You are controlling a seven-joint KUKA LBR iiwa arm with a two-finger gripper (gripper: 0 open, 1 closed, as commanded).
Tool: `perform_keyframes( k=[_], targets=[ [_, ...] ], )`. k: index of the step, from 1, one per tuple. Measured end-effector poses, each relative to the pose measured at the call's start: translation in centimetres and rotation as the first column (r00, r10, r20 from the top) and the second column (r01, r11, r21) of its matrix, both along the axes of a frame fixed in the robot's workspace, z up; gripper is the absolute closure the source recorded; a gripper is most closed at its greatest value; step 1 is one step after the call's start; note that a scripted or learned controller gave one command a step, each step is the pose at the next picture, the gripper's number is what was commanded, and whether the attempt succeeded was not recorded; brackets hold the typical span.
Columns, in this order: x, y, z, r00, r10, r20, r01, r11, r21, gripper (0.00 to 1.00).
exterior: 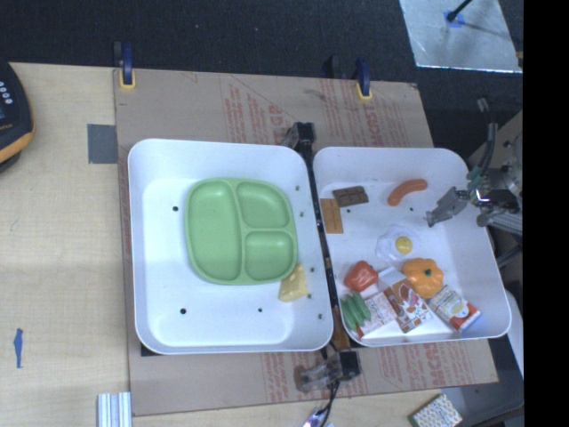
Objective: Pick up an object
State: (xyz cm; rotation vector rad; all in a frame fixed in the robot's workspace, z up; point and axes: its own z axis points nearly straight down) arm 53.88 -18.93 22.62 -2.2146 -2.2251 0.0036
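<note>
My gripper [442, 210] hangs over the right edge of the right bin [444, 160], reaching in from the right, and nothing is visibly held. An orange sausage [407, 189] lies just to its left. Below it are a fried egg [402, 243] and an orange bell pepper [422, 276]. Further left lie a brown chocolate bar [349, 197] and a tan wafer [331, 215]. A red strawberry [361, 276], green pods [356, 310] and several small cartons [407, 305] crowd the bin's front.
The left bin [160, 310] holds a green divided plate [240, 229] and a yellow cheese wedge [293, 285] at its right wall. A black-and-yellow device [11, 114] sits at the bench's far left. Clamps [126, 65] pin the cardboard at the back.
</note>
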Motion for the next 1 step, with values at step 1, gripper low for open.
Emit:
perform_keyframes(
  k=[1],
  targets=[
    [-6.75, 2.60, -9.16, 1.000, 0.000, -0.013, 0.000, 1.000, 0.006, 0.00]
  ],
)
